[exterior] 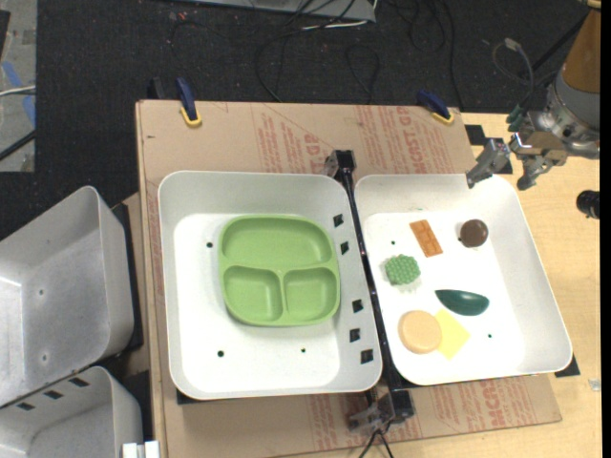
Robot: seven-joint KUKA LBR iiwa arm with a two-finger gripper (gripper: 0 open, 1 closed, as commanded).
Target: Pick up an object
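Note:
The right bin point(535, 284) holds several small items: an orange-brown rectangular piece point(426, 238), a dark brown ball point(473, 232), a green bumpy ball point(402, 271), a dark green leaf-shaped piece point(463, 301), a tan round disc point(419, 331) and a yellow square point(452, 336) beside it. My gripper point(503, 171) hovers above the far right corner of this bin, open, with its two fingers spread and nothing between them. It stands clear of all the items.
The left bin point(191, 218) carries a light green divided tray point(281, 271). A black divider with clips point(355, 256) runs between the bins. Grey plastic tubs point(57, 284) sit left of the bench. Blue and yellow clamps point(188, 103) hold the cardboard base.

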